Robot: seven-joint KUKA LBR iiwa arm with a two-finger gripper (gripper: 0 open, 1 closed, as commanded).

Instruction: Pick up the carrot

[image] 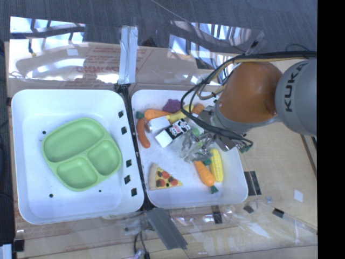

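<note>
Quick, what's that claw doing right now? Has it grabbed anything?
Gripper: low in the right bin, just above the carrot; whether it grips anything cannot be told.

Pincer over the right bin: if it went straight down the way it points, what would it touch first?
Probably the carrot, lying just below the pincer beside the corn cob. Depth is unclear from this slanted view, so the bin floor next to it is possible.

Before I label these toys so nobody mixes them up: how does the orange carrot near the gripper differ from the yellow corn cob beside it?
The orange carrot is smooth, tapered and lies slanted; the yellow corn cob is blunt, ridged and lies nearly straight up the view. The carrot sits left of the corn cob and reaches nearer the right bin's front rim. Both lie side by side under the gripper.
</note>
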